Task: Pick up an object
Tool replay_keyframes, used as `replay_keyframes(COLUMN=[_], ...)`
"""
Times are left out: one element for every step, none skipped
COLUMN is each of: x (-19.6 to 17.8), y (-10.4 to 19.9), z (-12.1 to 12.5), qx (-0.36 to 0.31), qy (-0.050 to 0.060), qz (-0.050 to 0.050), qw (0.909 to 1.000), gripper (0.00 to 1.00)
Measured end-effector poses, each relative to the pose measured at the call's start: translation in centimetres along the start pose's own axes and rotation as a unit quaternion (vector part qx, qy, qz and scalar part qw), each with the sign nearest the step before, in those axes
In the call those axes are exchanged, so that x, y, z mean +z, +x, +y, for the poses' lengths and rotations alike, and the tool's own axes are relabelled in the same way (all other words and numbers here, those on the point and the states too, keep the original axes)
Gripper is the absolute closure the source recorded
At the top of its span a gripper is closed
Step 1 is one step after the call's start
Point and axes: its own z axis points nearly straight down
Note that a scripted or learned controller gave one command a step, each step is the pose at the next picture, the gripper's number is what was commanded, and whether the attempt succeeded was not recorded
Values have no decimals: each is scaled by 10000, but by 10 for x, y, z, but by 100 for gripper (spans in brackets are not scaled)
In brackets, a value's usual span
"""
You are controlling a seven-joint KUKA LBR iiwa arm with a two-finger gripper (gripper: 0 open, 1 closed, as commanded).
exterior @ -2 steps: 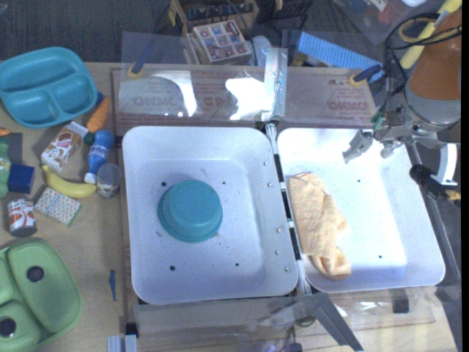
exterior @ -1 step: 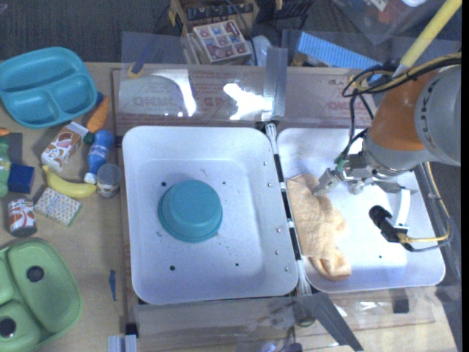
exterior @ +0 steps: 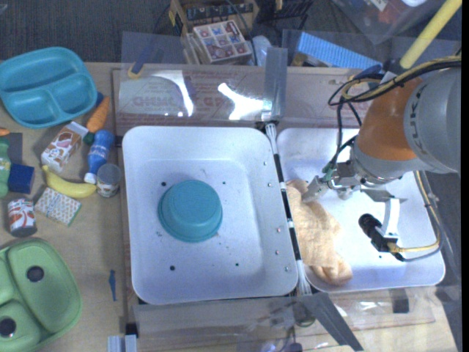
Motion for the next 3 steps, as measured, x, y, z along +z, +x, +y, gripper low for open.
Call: replay_keyframes(x=[-3, 0, -93], y=[-17, -7, 30], z=[83, 8, 45], qx=[-388, -716, -545], qy=[55, 5, 59], qz=[11, 13, 14], qw=[9992, 9974, 9985], gripper=[0, 0, 0])
